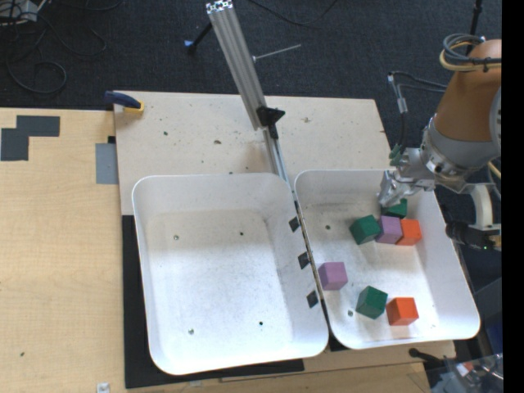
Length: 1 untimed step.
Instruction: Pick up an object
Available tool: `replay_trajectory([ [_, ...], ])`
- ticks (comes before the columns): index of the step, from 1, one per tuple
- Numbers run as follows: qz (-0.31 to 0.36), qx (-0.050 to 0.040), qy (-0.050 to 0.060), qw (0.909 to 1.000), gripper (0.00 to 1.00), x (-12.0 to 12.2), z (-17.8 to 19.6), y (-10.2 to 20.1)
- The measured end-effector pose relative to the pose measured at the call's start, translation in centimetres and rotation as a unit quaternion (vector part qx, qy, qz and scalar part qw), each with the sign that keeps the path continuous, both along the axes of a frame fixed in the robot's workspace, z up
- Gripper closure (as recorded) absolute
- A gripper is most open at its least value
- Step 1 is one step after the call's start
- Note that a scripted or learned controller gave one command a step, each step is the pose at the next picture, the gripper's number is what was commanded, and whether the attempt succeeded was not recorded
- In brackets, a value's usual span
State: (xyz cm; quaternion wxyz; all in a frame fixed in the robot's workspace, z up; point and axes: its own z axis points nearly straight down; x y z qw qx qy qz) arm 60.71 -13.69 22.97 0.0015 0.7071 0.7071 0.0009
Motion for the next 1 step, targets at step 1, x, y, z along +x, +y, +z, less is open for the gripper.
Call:
replay_trajectory([
  [1, 0.0, 0.0005, 0.004, 1.0, 1.0, -0.03, -2.62, 0.04],
])
